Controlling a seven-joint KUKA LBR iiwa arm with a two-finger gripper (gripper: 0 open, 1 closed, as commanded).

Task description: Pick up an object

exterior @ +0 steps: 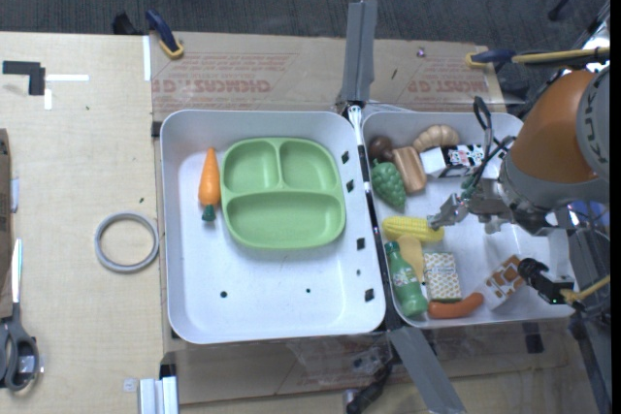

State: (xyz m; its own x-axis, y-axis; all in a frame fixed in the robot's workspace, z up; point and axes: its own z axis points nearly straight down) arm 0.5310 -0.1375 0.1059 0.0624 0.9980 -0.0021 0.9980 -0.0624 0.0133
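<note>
My gripper [454, 208] hangs low inside the right bin [505, 121], just right of a yellow corn cob [411, 228]. Nothing shows held in it. The same bin holds green grapes [389, 182], a hot dog [409, 169], a bread roll [437, 136], a green bottle [407, 281], a cracker box [442, 275], a red sausage [456, 307] and a small brown-and-white packet [505, 280]. A black-and-white carton [463, 156] lies behind the gripper. The grey arm with its orange band [555, 136] covers the bin's right side.
In the left bin [184, 238] lie a green divided plate [283, 192] and an orange carrot [209, 181] beside its left edge. A tape ring [126, 240] and scissors [16, 344] rest on the bench at the left.
</note>
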